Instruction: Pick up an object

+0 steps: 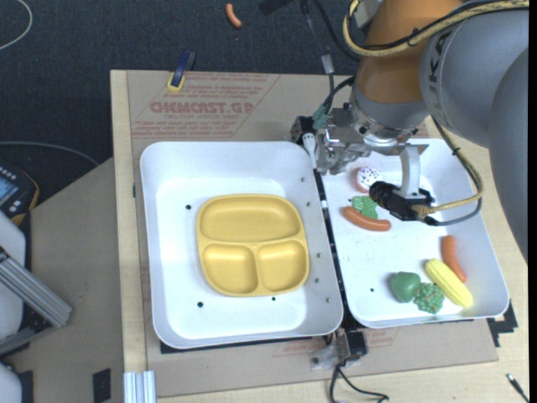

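My gripper (329, 151) hangs over the upper left corner of the right bin (482, 225), close to the wall between the two bins. Just below and to the right of it lie a white die with dots (367, 175), a small green leafy piece (363, 206) and a red-orange sausage (367, 219). Farther toward the bin's front right are a carrot (454, 257), a yellow corn cob (448, 282), a green pepper (404, 285) and a broccoli floret (429, 297). I see nothing held in the gripper.
A yellow divided plate (252, 243) lies in the middle of the left bin (164, 225). A black cable connector (398, 200) from the arm hangs over the right bin beside the sausage. The arm's grey and orange body covers the bin's upper right.
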Tool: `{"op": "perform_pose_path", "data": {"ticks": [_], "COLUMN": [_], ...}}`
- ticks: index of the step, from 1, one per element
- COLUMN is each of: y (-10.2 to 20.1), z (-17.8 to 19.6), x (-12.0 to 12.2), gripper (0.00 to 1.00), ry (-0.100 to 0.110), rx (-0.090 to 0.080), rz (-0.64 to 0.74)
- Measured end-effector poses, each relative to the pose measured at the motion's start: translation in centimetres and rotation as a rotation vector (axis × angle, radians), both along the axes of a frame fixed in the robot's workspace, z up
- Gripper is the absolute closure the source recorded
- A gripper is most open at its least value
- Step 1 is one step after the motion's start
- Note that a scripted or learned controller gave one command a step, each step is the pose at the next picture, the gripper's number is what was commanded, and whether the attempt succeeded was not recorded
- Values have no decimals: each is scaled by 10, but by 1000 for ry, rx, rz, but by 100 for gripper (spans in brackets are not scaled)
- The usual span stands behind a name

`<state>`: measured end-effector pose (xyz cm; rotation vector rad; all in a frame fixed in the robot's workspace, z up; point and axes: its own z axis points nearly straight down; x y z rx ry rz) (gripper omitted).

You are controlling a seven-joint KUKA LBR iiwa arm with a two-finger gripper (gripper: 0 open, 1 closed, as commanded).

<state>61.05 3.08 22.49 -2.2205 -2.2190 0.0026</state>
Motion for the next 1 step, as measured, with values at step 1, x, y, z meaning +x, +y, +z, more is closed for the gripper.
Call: {"op": "perform_pose_path", "data": {"ticks": [1], "y": [11], "z": [-9], "x": [-4], "gripper": [100], "ry": [1], "rx": [0], "rz": [2]}}
